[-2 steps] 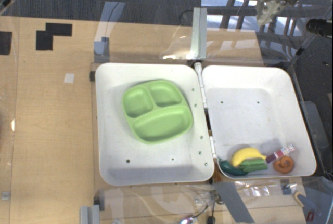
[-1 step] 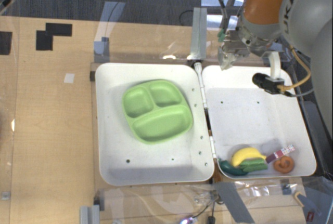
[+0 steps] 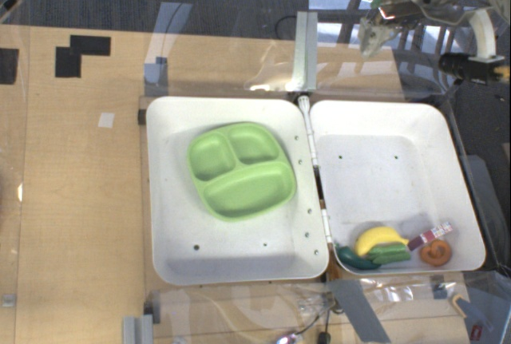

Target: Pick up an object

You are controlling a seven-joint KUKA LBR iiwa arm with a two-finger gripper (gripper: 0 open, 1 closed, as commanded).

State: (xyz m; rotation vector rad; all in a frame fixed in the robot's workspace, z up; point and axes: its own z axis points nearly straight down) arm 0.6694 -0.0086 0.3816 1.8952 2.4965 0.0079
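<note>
In the right bin point(image 3: 391, 167), several small objects lie together in the near right corner. They are a yellow banana point(image 3: 379, 239), a dark green vegetable-shaped piece point(image 3: 374, 257), an orange round object point(image 3: 435, 254) and a small pink and white stick point(image 3: 431, 236). A green divided plate point(image 3: 239, 171) lies flat in the left bin point(image 3: 172, 247). My gripper point(image 3: 374, 34) hangs beyond the right bin's far edge, up at the top right, well away from every object and with nothing seen in it.
A metal divider point(image 3: 313, 167) runs between the two bins. Metal brackets and frame parts point(image 3: 303, 51) stand behind the bins under the arm. Wooden bench point(image 3: 72, 199) extends to the left. Tape and cables lie at the near edge.
</note>
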